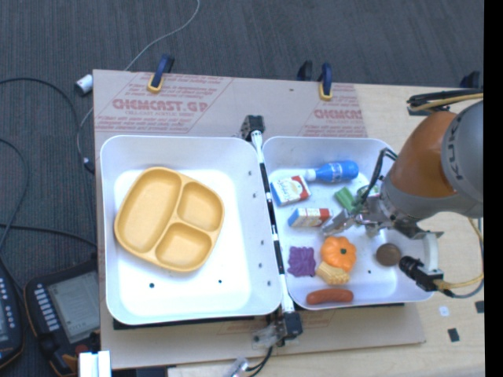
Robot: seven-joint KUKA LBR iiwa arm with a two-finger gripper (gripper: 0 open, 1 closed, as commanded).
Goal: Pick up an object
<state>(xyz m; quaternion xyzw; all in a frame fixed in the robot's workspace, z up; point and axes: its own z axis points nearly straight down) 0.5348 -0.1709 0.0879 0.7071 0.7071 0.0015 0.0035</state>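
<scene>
The tool (339, 223) hangs low; I cannot tell its state. An orange pumpkin (339, 252) sits just below it. Nothing looks lifted yet.

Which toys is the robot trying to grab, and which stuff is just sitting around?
For the job (right bin):
- gripper
- orange pumpkin
- blue bottle
- purple grapes
- hot dog
- red-and-white carton
- brown ball

Just lying about:
- yellow divided plate in the left bin
- blue clamps
- cardboard sheet
</scene>
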